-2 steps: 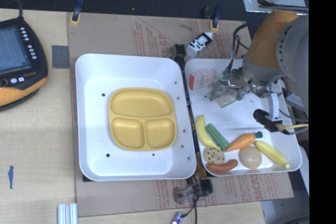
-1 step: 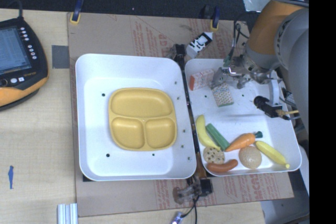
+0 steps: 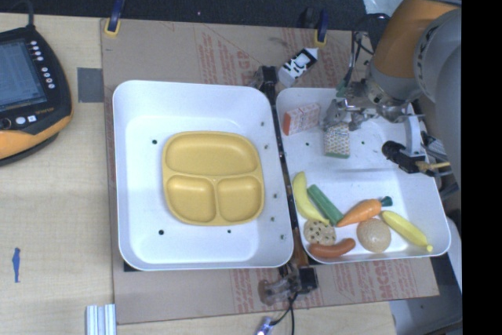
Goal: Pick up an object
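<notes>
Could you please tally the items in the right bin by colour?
Yellow: 2, a banana and a corn cob
Green: 1
Orange: 2, a carrot and a packet
Red-brown: 1, a sausage
Tan: 2
Grey-white: 1, a block
Total: 9

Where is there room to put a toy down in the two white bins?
The yellow tray sits in the left bin with bare white floor all round it. In the right bin, the middle strip is bare. Its near end is crowded: banana, carrot, sausage.
</notes>
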`<state>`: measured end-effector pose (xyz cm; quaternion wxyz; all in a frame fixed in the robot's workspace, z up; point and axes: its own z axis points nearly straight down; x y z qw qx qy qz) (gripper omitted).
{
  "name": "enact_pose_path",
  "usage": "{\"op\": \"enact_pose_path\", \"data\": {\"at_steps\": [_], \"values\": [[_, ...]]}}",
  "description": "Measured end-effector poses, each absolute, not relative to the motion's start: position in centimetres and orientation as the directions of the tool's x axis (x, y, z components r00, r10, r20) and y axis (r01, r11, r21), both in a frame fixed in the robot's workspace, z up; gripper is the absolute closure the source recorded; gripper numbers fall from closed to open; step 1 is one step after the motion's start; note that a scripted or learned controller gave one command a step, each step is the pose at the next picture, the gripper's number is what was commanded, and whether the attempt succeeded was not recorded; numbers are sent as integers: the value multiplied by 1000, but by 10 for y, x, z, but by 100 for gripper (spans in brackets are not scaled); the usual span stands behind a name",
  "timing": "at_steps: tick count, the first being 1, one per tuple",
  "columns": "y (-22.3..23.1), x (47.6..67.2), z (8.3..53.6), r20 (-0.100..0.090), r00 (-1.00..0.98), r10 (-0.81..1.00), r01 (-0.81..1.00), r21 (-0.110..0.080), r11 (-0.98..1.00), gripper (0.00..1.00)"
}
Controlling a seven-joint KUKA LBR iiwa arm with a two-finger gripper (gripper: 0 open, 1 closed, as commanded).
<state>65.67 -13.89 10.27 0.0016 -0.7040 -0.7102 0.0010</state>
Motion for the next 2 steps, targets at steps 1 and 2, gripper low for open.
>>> {"op": "enact_pose_path", "data": {"at_steps": [1, 2], "values": [[-32, 626, 193, 2, -7, 1000, 1000, 0, 7, 100], [6, 568, 204, -1, -7, 1000, 1000, -5, 7, 100]]}}
